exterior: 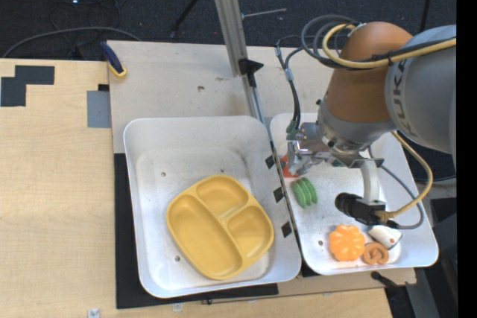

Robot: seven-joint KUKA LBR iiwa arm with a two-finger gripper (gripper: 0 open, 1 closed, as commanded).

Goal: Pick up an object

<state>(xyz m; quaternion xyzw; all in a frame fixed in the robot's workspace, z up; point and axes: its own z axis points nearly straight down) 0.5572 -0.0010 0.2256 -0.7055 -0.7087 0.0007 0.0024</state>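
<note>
Your green ridged object (304,192) sits in the right bin (417,249), long axis running near-to-far, tilted slightly left. Gripper (298,160) hovers just above it; grip state unclear.

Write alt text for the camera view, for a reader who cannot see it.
A grey robot arm's gripper hangs low over the right white bin, just above a green toy; an orange pumpkin toy and small brown piece lie nearer the bin's front. The left bin holds a yellow divided tray.
</note>
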